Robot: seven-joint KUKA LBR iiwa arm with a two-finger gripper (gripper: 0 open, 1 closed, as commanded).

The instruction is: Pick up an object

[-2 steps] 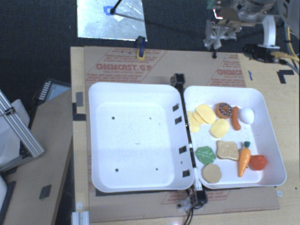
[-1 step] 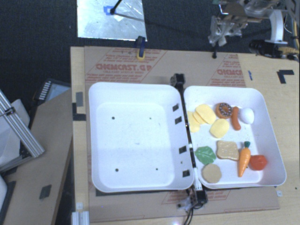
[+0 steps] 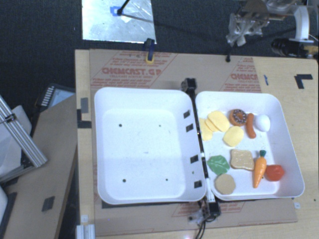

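Tool [image 3: 238, 34] hangs high, well behind the right bin [image 3: 286, 128] (whether it's parted or closed, I can't tell). Nothing's picked yet. Toy foods crowd that bin; it probably needs to descend over one, say the carrot [image 3: 258, 170].

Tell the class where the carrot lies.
The carrot lies in the right bin, near its front right corner, between the toast slice and the tomato.
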